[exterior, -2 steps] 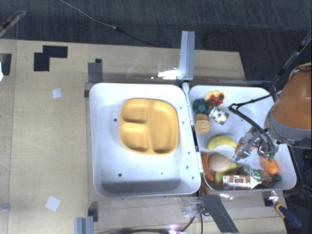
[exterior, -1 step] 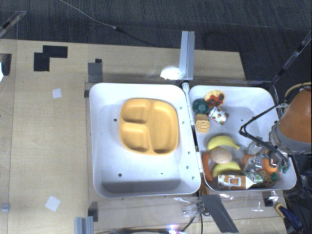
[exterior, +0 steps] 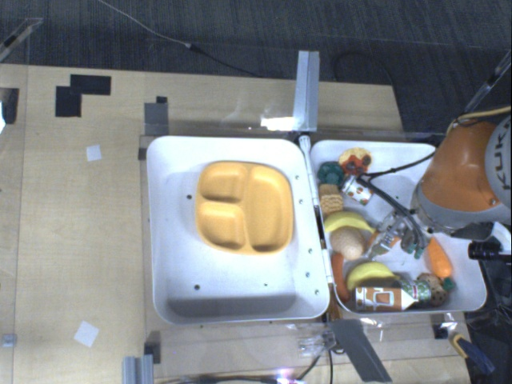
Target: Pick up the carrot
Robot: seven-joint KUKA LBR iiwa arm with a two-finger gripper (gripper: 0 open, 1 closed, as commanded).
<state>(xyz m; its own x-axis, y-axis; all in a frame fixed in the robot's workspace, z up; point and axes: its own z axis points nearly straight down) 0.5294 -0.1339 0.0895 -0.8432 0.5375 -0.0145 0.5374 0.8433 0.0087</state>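
The carrot [exterior: 438, 258] is orange with a green tip and lies slanted near the right wall of the right bin [exterior: 472, 298]. My gripper [exterior: 398, 240] hangs over the middle of that bin, just left of the carrot and a little apart from it. Its fingers look open, with nothing between them. The grey arm with its orange band [exterior: 460, 174] reaches in from the right and hides the bin's upper right part.
The right bin is crowded: two bananas [exterior: 349, 222] [exterior: 371, 272], a brown round fruit [exterior: 348, 243], a bottle [exterior: 389, 298] along the front wall, a small can [exterior: 357, 190] and a green toy [exterior: 328, 172]. The left bin [exterior: 172, 286] holds a yellow divided plate [exterior: 244, 206].
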